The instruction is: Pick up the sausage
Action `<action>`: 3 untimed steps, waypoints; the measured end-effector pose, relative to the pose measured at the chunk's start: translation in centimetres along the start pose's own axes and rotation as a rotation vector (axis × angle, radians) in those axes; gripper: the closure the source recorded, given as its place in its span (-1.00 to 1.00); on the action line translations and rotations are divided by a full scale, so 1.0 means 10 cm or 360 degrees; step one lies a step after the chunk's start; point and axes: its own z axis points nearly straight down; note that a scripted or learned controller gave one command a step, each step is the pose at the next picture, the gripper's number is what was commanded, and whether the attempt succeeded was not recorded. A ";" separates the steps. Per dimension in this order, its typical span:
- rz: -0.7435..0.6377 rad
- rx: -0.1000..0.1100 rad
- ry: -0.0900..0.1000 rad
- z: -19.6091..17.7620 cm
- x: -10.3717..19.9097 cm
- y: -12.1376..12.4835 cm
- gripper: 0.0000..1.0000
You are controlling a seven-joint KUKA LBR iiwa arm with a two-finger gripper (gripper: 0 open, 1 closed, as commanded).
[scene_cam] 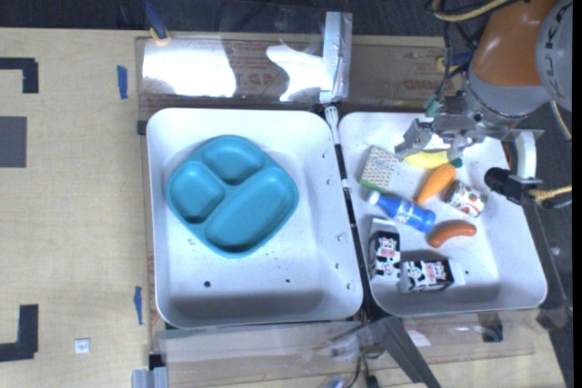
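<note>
The sausage [452,233], reddish-orange and short, lies in the right bin [518,286] toward its right side, below a small printed can [467,199]. My gripper [432,146] hangs over the bin's back part, above a yellow banana-like piece [424,162] and well behind the sausage. Its fingers [410,138] stand apart and open, with nothing held between them. An orange carrot [435,184] lies between the gripper and the sausage.
Also in the right bin are a blue bottle [406,213], a waffle-patterned square [380,166] and two cow-print cartons [386,253] [426,273]. The left bin [173,286] holds a blue divided plate [233,194]. Cables loop behind the arm at top right.
</note>
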 end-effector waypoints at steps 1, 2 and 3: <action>-0.0718 -0.0009 -0.0007 -1.17 -0.60 0.06 -1.00; -0.1155 -0.0013 -0.0012 -2.40 -0.73 -0.08 -1.00; -0.1155 -0.0026 -0.0021 -2.52 -0.73 -0.07 1.00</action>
